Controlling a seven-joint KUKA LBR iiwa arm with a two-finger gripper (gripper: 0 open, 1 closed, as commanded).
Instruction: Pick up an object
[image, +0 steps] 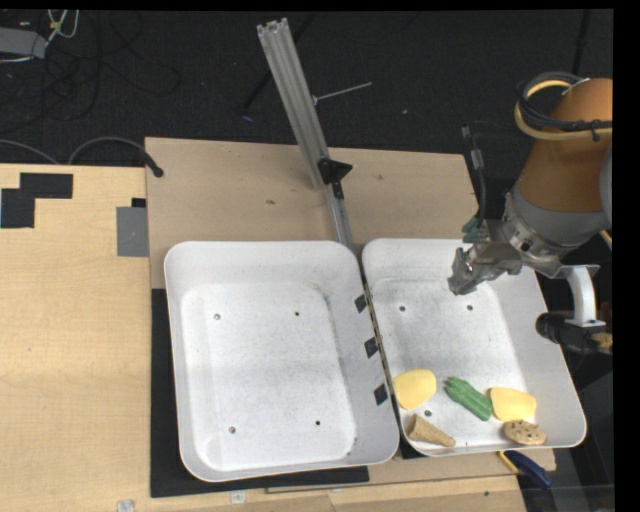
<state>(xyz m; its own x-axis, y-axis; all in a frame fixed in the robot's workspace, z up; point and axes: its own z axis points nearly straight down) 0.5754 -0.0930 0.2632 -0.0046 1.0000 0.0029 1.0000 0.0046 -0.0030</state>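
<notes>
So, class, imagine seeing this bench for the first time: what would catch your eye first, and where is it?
Probably the arm's orange band at the upper right, above the gripper hanging over the right bin. Next, the bright cluster along that bin's near edge: two yellow pieces, a green one, a tan wedge and a brown cookie.

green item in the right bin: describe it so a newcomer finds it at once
Start at the right-hand bin and go to its near edge, where small items lie in a row. The green object lies between two yellow pieces; it is the only green, elongated one.
</notes>
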